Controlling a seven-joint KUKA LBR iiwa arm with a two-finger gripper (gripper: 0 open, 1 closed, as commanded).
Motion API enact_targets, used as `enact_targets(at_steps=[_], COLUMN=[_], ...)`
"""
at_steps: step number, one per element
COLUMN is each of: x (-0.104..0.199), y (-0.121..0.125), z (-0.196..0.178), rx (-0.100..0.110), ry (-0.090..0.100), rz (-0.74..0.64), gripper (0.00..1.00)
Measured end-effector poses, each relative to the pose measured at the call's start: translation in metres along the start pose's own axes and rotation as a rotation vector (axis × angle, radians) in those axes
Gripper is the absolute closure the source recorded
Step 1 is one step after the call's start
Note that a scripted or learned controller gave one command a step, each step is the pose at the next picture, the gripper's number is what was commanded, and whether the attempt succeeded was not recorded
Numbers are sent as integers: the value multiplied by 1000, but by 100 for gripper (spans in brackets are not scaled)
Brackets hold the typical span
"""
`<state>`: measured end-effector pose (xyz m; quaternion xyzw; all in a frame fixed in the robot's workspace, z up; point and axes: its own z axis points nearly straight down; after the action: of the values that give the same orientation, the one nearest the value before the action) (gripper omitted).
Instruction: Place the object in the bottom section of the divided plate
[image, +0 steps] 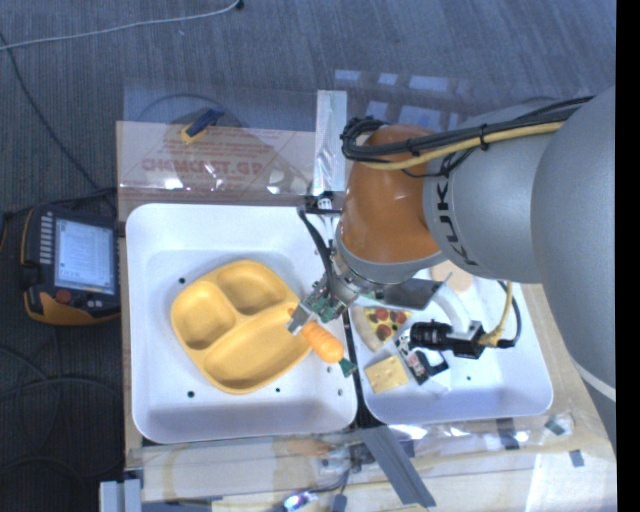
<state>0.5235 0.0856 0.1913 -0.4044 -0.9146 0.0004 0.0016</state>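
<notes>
**benchwatcher:** Carrot (322, 341) update from us: we see it sitting at the right rim of the yellow divided plate (236, 323), just over the edge of the plate's bottom section, in the left bin (150, 400). The gripper (312, 312) is right on top of its upper left end, and as far as we can make out the fingers are closed on that end, so we'd call it held. Whether the carrot touches the plate or hangs just above it, we can't tell.

**binbuddy:** Same read here. We'd add that the arm (400, 215) comes in from the right and its orange band covers the wall between the bins. Over in the right bin (520, 395) we spot a pizza slice (382, 322), a yellowish cracker-looking square (386, 374), and a small black and white thing (428, 352) next to them. A tablet-style controller (72, 262) lies on the carpet left of the bench.
</notes>
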Motion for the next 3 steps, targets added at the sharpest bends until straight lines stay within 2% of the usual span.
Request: enact_targets(at_steps=[1, 2, 3], x=[0, 0, 14], y=[0, 1, 92], z=[0, -9, -29], rx=[0, -1, 0], ry=[0, 1, -4], rz=[0, 0, 101], gripper=[0, 100, 100])
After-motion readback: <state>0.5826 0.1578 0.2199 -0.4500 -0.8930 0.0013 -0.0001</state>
